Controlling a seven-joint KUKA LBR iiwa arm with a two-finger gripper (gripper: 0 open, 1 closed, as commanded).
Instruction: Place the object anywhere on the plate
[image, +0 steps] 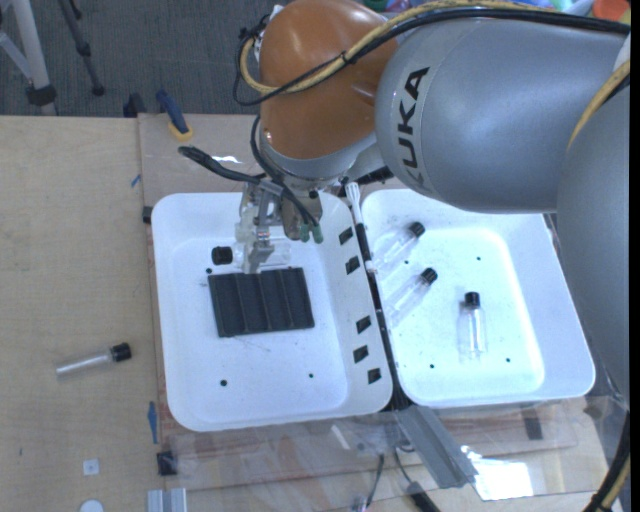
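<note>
1. Arm (480, 90) comes in from the right, orange band over the top edge of the left bin (190, 390).
2. End effector (262, 248) hangs over the back of the left bin, fingers pointing down at the black ribbed plate (262, 301).
3. A clear vial looks to be between the fingers, upright, lower end just above the plate's back edge. Finger state: looks clamped on that vial, but glare and clutter make it hard to confirm.
4. Plate lies flat in the left bin's middle, slightly rotated.
5. Small black cap (221, 256) sits on the bin floor just left of the end effector, near the plate's back left corner.
6. Right bin (560, 380) has three clear vials with black caps: one at the back (398, 243), one mid (408, 290), one further right (472, 322), lying apart.
7. Another capped vial (93, 359) lies on the counter (60, 220), well left of the bins.
</note>
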